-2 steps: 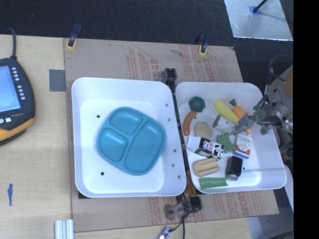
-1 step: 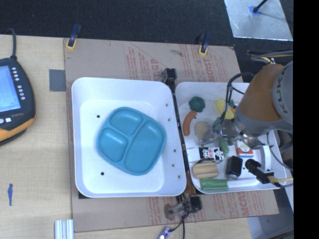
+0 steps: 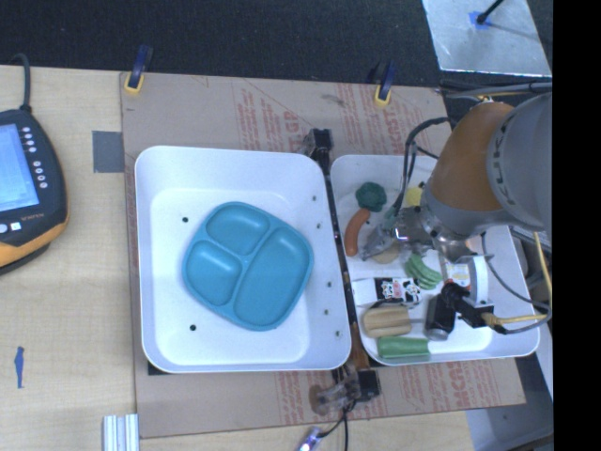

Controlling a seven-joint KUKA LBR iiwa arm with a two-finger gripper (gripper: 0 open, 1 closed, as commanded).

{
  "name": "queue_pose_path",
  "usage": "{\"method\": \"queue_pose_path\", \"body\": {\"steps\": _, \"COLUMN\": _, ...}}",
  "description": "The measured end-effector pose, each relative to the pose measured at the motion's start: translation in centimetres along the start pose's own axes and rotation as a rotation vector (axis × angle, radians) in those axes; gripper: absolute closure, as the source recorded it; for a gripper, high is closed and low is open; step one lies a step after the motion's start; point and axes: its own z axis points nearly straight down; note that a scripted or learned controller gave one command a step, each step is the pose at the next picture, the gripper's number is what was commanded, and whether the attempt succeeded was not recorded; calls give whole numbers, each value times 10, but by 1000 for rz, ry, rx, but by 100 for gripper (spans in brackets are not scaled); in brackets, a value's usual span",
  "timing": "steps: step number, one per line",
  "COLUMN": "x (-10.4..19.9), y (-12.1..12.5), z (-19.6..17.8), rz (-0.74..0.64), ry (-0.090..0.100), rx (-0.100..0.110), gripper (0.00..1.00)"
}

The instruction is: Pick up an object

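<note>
My gripper (image 3: 378,243) is down in the right white bin (image 3: 512,346), reaching in from the right. It sits just right of an orange carrot-shaped piece (image 3: 354,231) and below a dark green round piece (image 3: 370,194). A pale green piece (image 3: 423,272) lies just right of and below the gripper. Nearer the front are a black-and-white patterned piece (image 3: 398,290), a tan cylinder (image 3: 386,321) and a green oblong piece (image 3: 404,349). I see nothing clearly held.
The left white bin (image 3: 160,346) holds a blue divided plate (image 3: 247,264). A handheld control pendant (image 3: 26,186) lies on the bench at far left. Clamps (image 3: 137,71) hold the cardboard sheet at the back edge.
</note>
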Motion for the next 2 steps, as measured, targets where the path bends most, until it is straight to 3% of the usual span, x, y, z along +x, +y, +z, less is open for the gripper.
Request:
{"method": "queue_pose_path", "body": {"steps": 1, "x": -4, "y": 74, "z": 4, "rz": 15, "ry": 16, "rx": 65, "gripper": 0}}
{"method": "queue_pose_path", "body": {"steps": 2, "x": -35, "y": 4, "z": 0, "rz": 2, "ry": 0, "rx": 1, "gripper": 0}}
